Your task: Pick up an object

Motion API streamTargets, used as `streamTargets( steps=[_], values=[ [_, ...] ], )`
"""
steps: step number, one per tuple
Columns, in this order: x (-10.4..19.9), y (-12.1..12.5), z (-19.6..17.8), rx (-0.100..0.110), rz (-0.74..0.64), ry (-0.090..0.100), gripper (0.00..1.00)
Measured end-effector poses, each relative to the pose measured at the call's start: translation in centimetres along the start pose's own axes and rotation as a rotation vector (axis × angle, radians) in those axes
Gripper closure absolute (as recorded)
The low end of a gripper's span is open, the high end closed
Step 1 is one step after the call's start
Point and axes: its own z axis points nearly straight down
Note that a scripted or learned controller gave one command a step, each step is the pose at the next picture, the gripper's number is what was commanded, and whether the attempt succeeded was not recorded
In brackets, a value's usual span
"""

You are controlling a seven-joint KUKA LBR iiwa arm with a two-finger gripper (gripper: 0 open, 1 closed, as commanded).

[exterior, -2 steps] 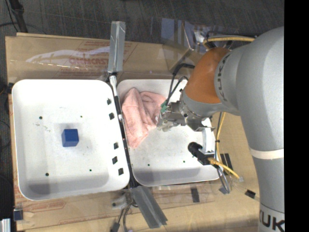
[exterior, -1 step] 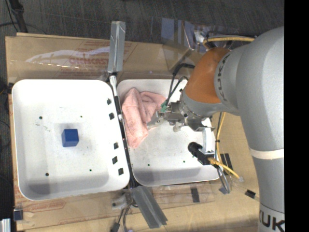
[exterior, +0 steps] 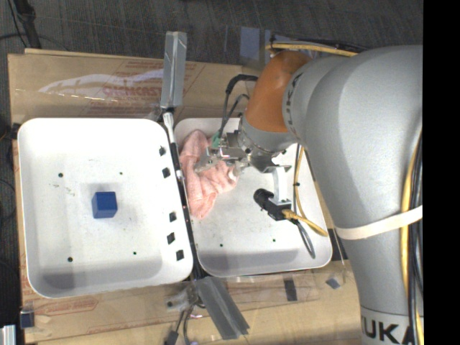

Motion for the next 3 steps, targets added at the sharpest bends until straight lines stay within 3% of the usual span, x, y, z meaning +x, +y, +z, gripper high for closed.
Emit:
streamTargets(
  steps=[1,2,3],
  values=[
    [-3.5,-0.8,1.7,-0.004,-0.035,0.000,0.00],
    [-3.3,-0.8,0.6,-0.003,-0.040,0.002,1.00],
    [1.5,-1.5,-8.1,0.000,-0.025,0.000,1.00]
  ],
)
